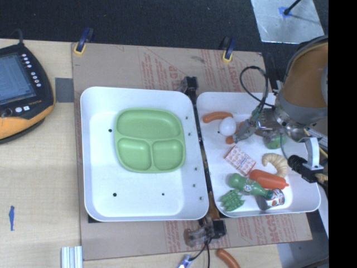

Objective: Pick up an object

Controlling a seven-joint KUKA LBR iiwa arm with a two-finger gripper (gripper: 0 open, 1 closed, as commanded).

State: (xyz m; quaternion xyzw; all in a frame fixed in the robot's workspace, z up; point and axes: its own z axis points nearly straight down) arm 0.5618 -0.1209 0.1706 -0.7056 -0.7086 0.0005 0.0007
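White egg (227, 127) sits in the right bin (312, 205), just left of the gripper (244, 133) fingertips, close to touching but contact can't be confirmed. Fingers look slightly apart w/ nothing seen between them; tips dark and small, so not fully sure. Orange sausage (217, 116) lies up-left of the fingers, just beyond the egg. Red-and-white packet (240, 158) is below the fingers, near. Croissant (275, 162) is below-right, w/ a red pepper (269, 178) under it. Green bottle-like item (247, 184) and leafy green piece (230, 199) are further below; small can (275, 199) at the bin's bottom-right area. Left bin (95, 205), well left of the fingers, holds a green divided plate (149, 140). Arm (304, 88) comes in from right, over the right bin.
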